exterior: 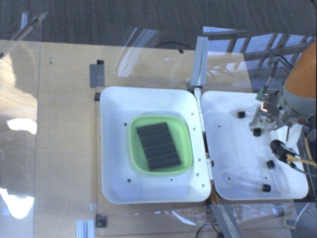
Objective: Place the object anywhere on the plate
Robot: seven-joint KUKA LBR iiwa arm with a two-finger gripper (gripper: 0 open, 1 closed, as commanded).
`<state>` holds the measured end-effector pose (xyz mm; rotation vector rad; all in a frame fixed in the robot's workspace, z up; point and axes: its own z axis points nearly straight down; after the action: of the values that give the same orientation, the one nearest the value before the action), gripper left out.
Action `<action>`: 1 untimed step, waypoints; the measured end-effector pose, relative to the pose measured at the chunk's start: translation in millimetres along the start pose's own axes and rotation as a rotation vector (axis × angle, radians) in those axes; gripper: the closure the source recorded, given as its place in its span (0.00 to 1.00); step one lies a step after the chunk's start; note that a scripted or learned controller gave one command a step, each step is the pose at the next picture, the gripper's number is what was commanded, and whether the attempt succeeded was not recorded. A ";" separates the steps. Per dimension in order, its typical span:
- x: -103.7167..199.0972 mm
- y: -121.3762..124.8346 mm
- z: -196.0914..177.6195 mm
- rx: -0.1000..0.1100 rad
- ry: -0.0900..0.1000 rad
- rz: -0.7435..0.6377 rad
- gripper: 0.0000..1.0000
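Lowest in the frame, a clear plastic tube (255,184) lies in the right bin (223,148). Left bin (111,148) holds a green plate (134,148) with a dark ridged block (158,146) resting on it. At right, the gripper (262,125) hovers; whether it grasps anything cannot be told.

Lime-green plate (136,152) bearing a dark grey ribbed block (158,146); both bins (111,133) white; table (54,133) pale tan wood; arm (303,78) orange over grey.

dark ribbed block (158,146) lies flat on green plate (134,152), left bin.
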<state>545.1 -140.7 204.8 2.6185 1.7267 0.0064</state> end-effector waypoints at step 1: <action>44.5 -59.2 20.5 0.006 0.001 -0.063 1.00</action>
<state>508.3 -76.6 183.9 2.5667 1.8113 0.0023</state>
